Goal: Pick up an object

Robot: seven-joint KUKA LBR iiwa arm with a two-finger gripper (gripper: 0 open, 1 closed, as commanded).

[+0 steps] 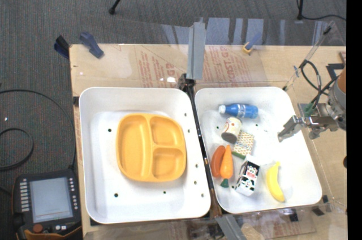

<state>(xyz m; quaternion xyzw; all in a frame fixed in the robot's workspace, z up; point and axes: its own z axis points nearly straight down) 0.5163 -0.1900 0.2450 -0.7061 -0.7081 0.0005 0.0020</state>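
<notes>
The grey two-finger gripper hung over the right edge of the right shallow white bin, at about mid-height of that edge, with its metal tip pointing toward the bin's middle. How far the claw was parted could not be told from the camera view; nothing showed between its fingers, and it touched none of the objects.

All the objects lay in the right bin. A blue plastic bottle with a white cap lay on its side near the bin's back edge, left of centre. Just in front of it sat a small white cup with a dark rim, tipped over, and beside that a flat patterned packet in green and tan. An orange toy carrot with a green end lay close to the bin's left edge, next to a darker orange piece. A small white carton with black cow spots lay near the front edge, and a yellow toy banana rested toward the front right corner, well apart from the gripper.

The left shallow white bin carried a yellow plastic plate with three compartments at its centre.
</notes>
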